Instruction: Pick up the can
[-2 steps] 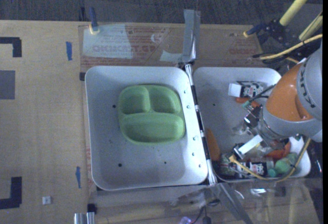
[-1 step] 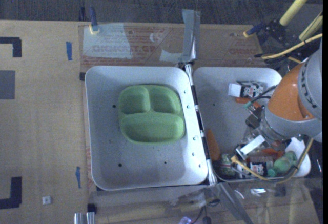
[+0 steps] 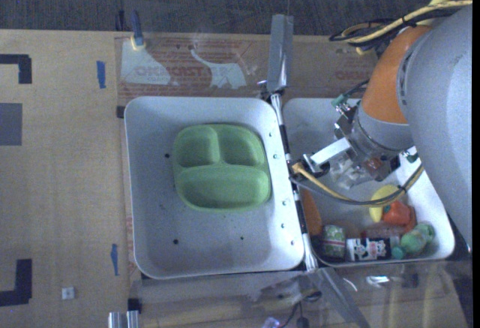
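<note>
Right of frame centre, tool [image 3: 351, 169] hangs inside right bin [image 3: 319, 120]; opening and contents unclear, can't tell. Can [image 3: 333, 241] lies at bin's lower edge among clutter, below tool. Green tray [image 3: 221, 167] sits in left bin [image 3: 150, 169].

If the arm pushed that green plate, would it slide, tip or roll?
Probably slide: the plate lies flat and wide on the left bin floor, so tipping or rolling seems unlikely. Its moulded compartments suggest stiff plastic, likely light. The low rounded rim might be hard to grasp.
</note>
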You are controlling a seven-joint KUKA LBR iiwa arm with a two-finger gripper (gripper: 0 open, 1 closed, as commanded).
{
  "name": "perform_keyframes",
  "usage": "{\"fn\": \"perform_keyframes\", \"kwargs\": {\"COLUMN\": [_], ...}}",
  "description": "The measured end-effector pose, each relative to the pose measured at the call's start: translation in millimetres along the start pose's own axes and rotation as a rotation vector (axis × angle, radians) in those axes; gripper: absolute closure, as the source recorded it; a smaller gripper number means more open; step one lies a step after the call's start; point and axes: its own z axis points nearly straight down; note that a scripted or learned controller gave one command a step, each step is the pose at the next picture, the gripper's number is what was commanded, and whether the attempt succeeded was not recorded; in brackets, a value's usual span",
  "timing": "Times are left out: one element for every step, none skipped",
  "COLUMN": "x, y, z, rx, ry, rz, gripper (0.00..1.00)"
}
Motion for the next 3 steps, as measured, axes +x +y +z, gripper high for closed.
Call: {"fn": "perform_keyframes", "kwargs": {"x": [27,9,10], "y": [72,67,66], "z": [-97,-52,-62], "rx": [-0.002,0.002,0.002], "ry": [0.001,-0.002,-0.003], "rz": [-0.148,-0.039,-0.044], "gripper": [1.0,1.0,1.0]}}
